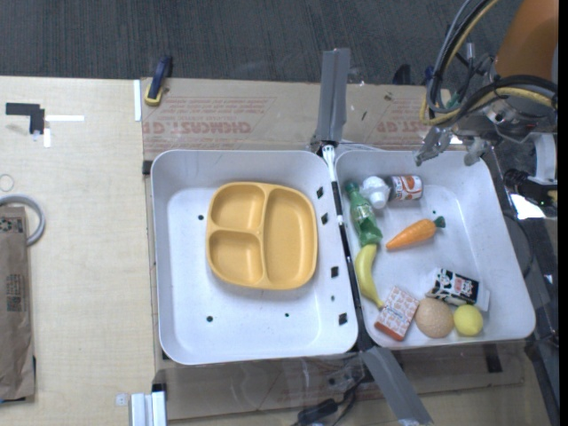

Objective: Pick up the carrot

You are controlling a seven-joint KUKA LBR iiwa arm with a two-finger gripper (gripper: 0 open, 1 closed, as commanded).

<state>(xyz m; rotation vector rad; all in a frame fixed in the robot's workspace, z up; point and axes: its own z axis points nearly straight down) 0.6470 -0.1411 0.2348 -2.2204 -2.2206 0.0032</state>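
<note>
Currently the gripper (451, 145) hangs over the right bin (497, 193) at its far rim, fingers spread, holding nothing. The carrot (413, 234) lies mid-bin, nearer the camera and slightly left of the gripper, long axis roughly left-right, leafy end toward the arm's side.

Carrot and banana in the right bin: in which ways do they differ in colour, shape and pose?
The carrot is orange with a green top; the banana is yellow. The carrot is straight and tapered, while the banana is curved. The carrot lies nearly crosswise in the bin, its green end toward the right; the banana runs lengthwise along the left wall. Both lie flat in the same bin, untouched by the tool.
</note>
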